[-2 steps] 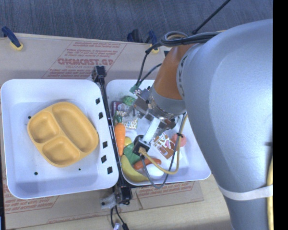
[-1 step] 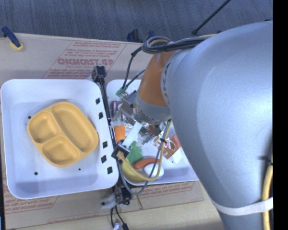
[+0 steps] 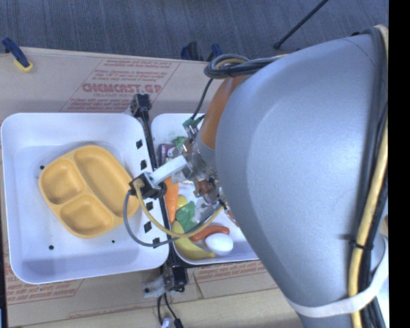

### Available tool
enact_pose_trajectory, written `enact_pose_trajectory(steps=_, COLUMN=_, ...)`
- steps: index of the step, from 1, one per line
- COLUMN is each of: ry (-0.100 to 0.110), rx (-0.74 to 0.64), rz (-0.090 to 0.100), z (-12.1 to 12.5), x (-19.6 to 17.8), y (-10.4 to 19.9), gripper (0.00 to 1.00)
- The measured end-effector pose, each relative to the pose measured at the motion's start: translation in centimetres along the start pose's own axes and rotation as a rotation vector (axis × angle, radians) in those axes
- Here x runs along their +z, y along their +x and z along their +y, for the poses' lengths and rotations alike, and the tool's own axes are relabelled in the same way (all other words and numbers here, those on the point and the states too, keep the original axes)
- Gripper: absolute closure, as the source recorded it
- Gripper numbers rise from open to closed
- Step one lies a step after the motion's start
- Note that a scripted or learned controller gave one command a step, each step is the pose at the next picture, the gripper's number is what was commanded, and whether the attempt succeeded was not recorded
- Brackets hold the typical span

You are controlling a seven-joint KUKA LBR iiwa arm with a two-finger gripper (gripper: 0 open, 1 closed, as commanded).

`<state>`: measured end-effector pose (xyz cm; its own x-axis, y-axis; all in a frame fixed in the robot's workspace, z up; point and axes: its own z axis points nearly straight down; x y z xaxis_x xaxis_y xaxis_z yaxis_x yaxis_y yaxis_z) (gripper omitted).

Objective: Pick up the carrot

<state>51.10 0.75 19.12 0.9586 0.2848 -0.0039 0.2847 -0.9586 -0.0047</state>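
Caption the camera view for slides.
Grey arm over the right bin, carrot by its left wall; yellow plate in the left bin.

Right bin (image 3: 165, 127) mostly under arm (image 3: 294, 169)

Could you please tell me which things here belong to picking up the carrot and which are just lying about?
For the job:
carrot, by the left wall of the right bin

Just lying about:
yellow divided plate in the left bin
green piece, white egg and yellow piece, near the carrot in the right bin
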Motion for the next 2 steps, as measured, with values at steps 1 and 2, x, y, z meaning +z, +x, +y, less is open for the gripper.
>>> enact_pose_trajectory(steps=1, ry=0.000, rx=0.024, rz=-0.001, z=-1.2, x=0.0, y=1.4, gripper=0.00)
enact_pose_trajectory(steps=2, ry=0.001, rx=0.076, rz=-0.002, z=3.5, x=0.0, y=-1.9, gripper=0.00)
